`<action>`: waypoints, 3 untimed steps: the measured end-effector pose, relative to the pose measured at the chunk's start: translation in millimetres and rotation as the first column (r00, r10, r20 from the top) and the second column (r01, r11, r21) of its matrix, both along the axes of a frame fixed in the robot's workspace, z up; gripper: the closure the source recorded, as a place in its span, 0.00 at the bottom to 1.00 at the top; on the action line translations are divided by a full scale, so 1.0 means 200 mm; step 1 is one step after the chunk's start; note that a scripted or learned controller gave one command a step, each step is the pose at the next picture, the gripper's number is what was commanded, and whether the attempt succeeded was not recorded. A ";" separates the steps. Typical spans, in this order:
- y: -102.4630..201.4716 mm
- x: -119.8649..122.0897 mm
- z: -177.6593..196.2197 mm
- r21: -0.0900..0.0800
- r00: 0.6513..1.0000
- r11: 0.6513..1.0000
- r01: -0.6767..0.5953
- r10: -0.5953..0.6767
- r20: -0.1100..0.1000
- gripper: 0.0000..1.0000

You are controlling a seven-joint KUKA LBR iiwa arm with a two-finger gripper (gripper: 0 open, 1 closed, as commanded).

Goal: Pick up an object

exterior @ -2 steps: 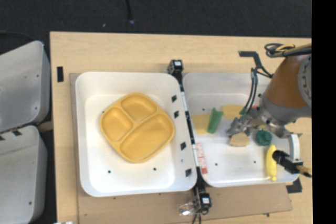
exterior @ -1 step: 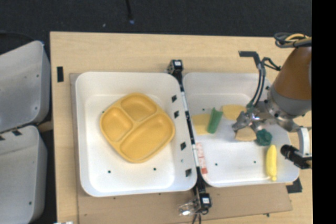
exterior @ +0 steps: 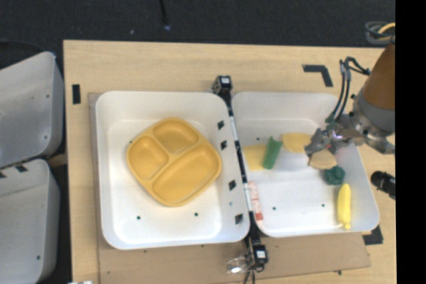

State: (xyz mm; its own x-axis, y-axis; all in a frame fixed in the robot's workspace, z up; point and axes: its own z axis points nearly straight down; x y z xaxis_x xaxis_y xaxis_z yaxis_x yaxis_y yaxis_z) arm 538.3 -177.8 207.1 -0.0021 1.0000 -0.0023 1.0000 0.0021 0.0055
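My gripper (exterior: 324,145) reaches in from the right and sits low over the right bin (exterior: 293,219), near its right side. A flat tan piece (exterior: 321,161) lies right under the gripper tip; whether they touch is unclear. A dark green lump (exterior: 335,175) lies just below that. Near the bin's right wall rests a long yellow piece (exterior: 344,205). Left of the gripper are a pale yellow rounded object (exterior: 295,141), an upright green piece (exterior: 271,153) and a yellow block (exterior: 253,157).
The left bin (exterior: 113,209) holds a yellow divided plate (exterior: 174,160). A divider with black clips (exterior: 233,156) runs between the bins. The arm's grey body and cables (exterior: 373,96) hang over the right bin's far right corner.
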 end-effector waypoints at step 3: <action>0.76 0.20 0.08 0.004 1.000 1.000 -0.006 0.006 -0.005 1.00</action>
